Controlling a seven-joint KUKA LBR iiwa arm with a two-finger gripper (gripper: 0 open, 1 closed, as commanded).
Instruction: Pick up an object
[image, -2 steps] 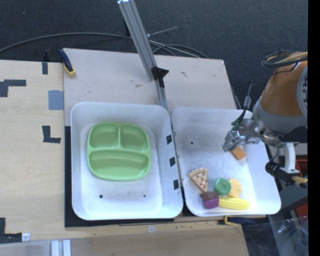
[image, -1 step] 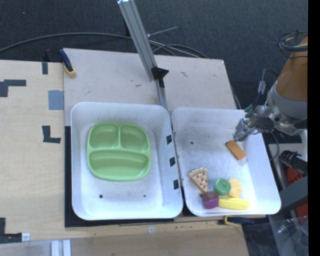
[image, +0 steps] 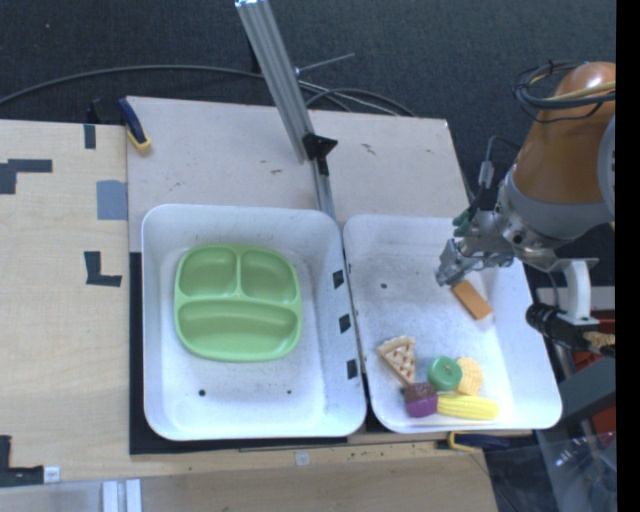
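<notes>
2 glossy white bins (image: 160, 300); gripper (image: 452, 268) beside orange block (image: 472, 299)

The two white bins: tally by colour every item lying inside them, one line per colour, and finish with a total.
Green: 2, the divided plate and a small round piece
Orange: 1, the block near the gripper
Yellow: 2, the corn cob and a ridged piece
Tan: 1, the pizza slice
Purple: 1, a small piece
Total: 7
</notes>
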